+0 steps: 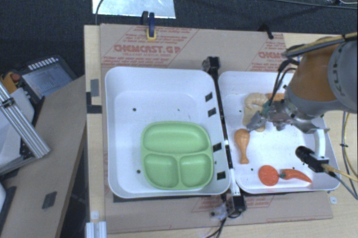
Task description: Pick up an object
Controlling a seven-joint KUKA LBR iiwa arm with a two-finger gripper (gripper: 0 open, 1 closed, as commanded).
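The gripper (pixel 260 119) hangs just above the drumstick (pixel 242 144), beside the croissant (pixel 255 101).

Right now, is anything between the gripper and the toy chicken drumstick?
Nothing visible. The gripper hangs in the right bin just above the toy chicken drumstick, with bare bin floor between them.

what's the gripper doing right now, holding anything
gripper: low in the right bin, next to the chicken leg; cannot be told whether it is open, closed or holding anything.
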